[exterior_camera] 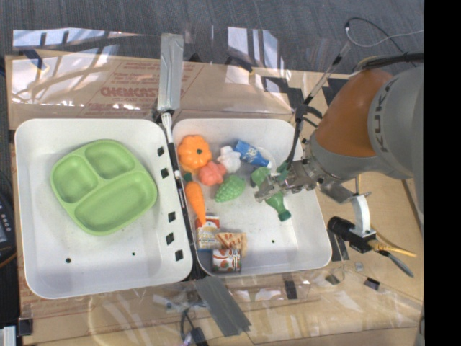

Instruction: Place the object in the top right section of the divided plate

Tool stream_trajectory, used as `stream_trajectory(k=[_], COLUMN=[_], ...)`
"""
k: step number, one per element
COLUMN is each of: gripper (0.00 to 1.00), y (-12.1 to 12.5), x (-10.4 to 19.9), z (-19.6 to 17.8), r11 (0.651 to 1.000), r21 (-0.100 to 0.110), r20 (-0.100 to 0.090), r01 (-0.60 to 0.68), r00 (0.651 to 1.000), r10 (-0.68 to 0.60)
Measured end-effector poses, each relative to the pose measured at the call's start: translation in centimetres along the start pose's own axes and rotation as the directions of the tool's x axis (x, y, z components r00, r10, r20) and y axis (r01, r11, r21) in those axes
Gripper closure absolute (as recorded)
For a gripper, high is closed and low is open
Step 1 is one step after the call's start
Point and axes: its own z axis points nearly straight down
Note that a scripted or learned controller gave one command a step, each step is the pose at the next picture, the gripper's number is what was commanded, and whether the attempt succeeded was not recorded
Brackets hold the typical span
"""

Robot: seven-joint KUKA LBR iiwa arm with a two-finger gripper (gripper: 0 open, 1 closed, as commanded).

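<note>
Wooden bench [403, 215] on grey carpet floor [216, 2], daylight glare.

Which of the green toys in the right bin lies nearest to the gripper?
The dark green bottle-shaped toy, right at the gripper. The light green grape bunch lies further left.

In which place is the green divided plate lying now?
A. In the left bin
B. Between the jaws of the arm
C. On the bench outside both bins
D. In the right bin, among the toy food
A: the green divided plate lies flat in the left bin, while the toy food, such as the orange pumpkin, is in the right bin.
</note>
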Motion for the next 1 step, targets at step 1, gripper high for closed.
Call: stream_trajectory(k=[1], gripper=[1.0], y=[2.11], x=[9.71], z=[0.82], r11=[0.799], r21=[0.001], r20=[-0.001], r01=[0.602], r00=[0.799], r10=[-0.602])
